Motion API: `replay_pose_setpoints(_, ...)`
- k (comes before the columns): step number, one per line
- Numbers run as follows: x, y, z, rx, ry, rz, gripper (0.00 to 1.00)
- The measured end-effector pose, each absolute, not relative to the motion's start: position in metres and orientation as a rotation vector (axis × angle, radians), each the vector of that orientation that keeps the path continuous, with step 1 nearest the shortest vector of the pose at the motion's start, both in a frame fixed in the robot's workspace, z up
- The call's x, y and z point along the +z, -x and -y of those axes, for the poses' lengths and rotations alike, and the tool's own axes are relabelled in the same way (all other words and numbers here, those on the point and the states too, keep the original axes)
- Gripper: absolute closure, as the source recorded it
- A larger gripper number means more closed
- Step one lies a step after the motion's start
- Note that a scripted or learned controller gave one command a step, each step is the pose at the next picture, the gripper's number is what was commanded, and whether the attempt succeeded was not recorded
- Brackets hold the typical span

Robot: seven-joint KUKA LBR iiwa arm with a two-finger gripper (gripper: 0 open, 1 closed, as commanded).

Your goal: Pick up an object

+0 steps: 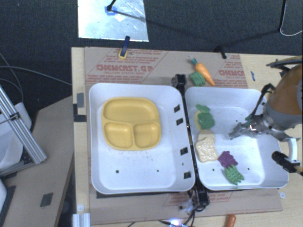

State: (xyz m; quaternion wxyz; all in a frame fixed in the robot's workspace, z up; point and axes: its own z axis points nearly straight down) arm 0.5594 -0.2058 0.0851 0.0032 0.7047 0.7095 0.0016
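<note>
The right bin (246, 98) holds several toy foods. A green leafy piece (205, 118) lies near its left wall. Below it is a beige cracker-like piece (206, 149). A purple grape bunch (227, 159) and a green piece (234, 175) lie toward the front. My gripper (238, 131) hangs low over the middle of this bin, right of the green leafy piece and above the purple bunch. I see nothing held in it.
A yellow divided plate (131, 123) lies in the left bin (142, 174). A toy carrot (204, 72) with a green piece beside it lies on the cardboard behind the right bin. The grey arm (284, 103) comes in over the right bin's right wall.
</note>
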Motion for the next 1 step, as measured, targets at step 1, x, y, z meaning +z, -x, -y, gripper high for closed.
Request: replay_pose_setpoints(1,0.0838,-0.4836,0.1864,-0.003,-2.227,-2.224,0.0)
